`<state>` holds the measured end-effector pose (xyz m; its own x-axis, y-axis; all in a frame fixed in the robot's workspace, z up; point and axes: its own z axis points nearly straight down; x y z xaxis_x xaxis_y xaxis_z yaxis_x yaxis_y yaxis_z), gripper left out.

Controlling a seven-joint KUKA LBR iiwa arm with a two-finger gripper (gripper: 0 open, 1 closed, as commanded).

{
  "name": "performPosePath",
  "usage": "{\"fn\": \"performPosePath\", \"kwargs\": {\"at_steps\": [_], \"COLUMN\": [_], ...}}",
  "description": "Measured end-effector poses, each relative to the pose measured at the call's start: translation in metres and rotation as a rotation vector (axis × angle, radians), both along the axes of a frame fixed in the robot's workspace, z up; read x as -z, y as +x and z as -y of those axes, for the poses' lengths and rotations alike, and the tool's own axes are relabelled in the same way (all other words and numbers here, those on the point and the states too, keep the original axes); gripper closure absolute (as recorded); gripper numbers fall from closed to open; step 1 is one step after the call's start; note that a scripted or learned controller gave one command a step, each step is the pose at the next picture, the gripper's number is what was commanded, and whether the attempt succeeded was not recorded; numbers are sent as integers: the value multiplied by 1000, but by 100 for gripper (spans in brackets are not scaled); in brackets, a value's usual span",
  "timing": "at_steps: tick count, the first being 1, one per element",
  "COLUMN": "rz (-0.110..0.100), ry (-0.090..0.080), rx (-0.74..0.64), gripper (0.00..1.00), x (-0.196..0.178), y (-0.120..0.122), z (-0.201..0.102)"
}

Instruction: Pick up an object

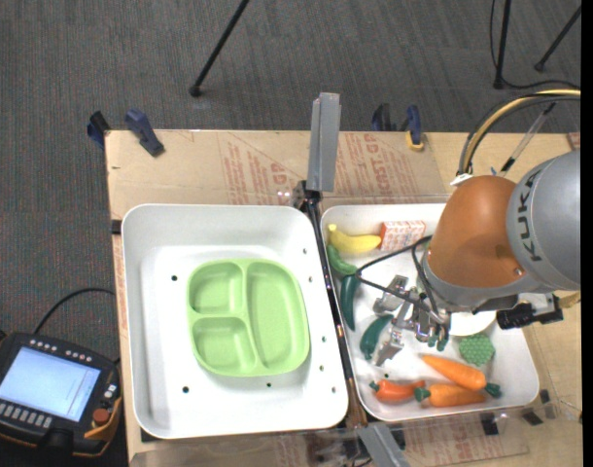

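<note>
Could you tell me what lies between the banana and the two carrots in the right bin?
In the camera view, the gripper sits between banana and carrots.

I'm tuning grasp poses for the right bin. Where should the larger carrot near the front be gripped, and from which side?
Probably the thick middle of the carrot, coming straight down from above. It lies flat and slanted, so the fingers should close across its narrow width, not along its length. The green mesh item sits close behind it and another carrot just in front, leaving little room at the sides.
</note>
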<state>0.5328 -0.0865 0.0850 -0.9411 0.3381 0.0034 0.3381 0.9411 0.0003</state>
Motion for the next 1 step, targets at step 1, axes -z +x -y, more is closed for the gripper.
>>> {"fn": "performPosePath", "kwargs": {"at_steps": [1], "rz": [-2], "ry": [1], "rx": [-7], "gripper": [100], "x": [-8], "y": [1], "z": [-1]}}
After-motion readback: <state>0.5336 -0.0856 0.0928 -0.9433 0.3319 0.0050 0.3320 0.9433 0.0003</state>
